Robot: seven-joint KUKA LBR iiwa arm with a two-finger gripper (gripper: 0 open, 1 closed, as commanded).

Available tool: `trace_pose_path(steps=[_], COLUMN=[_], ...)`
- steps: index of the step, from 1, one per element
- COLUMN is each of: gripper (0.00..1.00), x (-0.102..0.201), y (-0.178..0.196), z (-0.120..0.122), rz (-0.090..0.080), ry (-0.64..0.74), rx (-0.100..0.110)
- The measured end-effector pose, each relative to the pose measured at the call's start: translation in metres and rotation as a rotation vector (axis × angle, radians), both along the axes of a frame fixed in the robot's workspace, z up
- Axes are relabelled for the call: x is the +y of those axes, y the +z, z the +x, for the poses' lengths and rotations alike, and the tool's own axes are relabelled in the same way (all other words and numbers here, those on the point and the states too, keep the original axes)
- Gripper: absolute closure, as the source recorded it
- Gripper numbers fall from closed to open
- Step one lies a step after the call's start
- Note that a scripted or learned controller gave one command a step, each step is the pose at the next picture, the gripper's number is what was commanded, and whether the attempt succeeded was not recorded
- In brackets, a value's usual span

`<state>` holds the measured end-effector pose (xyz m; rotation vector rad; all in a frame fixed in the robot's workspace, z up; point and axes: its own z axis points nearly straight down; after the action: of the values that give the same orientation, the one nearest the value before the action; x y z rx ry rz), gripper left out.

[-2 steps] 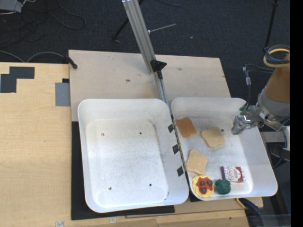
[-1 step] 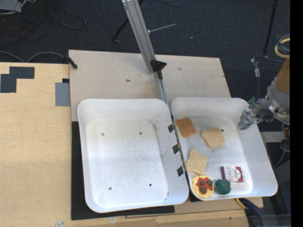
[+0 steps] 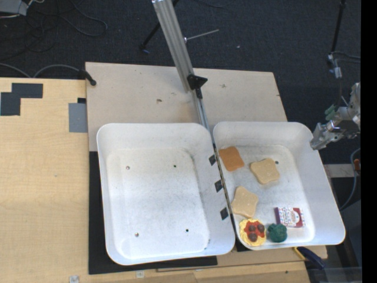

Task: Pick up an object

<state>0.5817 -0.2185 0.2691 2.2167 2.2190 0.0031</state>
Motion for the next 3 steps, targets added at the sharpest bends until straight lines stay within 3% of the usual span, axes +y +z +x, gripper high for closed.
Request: trace_pose_path(steps=[1,3], gripper=[1.00,1.00], x=[0.051,0.150], y=[-0.006,-0.018], z=[0.001,-0.026], rz=[0.005,0.005], ry=[0.003,0.003], rx=[0.008,0.010])
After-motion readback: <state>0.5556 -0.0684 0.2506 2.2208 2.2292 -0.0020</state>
